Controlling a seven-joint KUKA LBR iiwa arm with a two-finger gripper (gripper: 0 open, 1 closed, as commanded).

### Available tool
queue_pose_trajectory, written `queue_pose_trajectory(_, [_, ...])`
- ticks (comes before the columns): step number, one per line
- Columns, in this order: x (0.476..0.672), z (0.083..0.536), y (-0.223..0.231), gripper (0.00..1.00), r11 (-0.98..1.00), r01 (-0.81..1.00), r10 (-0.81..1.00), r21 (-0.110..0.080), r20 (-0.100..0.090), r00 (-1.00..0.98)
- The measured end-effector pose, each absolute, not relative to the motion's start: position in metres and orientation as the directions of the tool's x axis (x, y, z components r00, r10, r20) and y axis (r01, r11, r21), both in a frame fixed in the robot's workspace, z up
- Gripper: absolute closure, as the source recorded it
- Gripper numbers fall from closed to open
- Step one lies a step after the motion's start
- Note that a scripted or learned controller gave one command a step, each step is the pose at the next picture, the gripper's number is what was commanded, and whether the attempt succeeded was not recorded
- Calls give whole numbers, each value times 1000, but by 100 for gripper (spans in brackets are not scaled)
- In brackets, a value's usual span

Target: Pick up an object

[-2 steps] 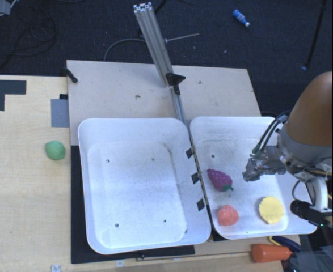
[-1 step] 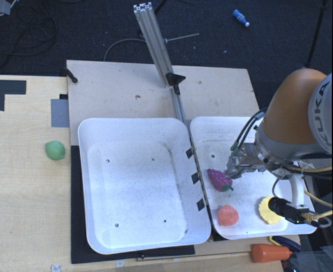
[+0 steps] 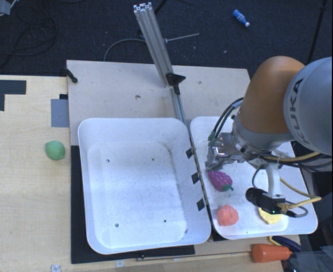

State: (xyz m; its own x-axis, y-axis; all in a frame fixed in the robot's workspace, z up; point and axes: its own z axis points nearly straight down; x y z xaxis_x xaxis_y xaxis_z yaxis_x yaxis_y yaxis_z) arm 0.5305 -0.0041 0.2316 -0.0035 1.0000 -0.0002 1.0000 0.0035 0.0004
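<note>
The purple grape bunch (image 3: 219, 179), a toy with a small green stem at its lower right end, is lying in the right bin (image 3: 302, 224), close to that bin's left wall and just below the hand (image 3: 216, 159). The arm (image 3: 291, 106), grey with its orange band, is reaching in from the right and covering much of the right bin's upper half, and the hand at its end is sitting at the grape bunch's upper left end, touching or nearly touching it; the view does not settle which. Whether the hand is open or closed I cannot tell, since the wrist and cables are hiding its tips, and nothing is showing as gripped. The grape bunch's long axis is running from upper left to lower right, so the hand is standing over one end rather than over the middle, and in my judgement the coming move is turning on a short shift down and right along that axis before closing. The left bin (image 3: 98, 130) is lying beside it on the worktop (image 3: 19, 169). Smaller things are sharing the right bin: a pinkish-red strawberry-like piece (image 3: 228, 215) below the grape bunch and apart from it, and a yellow piece (image 3: 270, 216) further right, partly under a black fitting. A green ball (image 3: 55, 150) is resting on the worktop, well apart to the left.
</note>
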Motion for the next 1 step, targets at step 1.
queue_pose_trajectory(1, [549,241,48,100,3,1000,1000,0,0,-3])
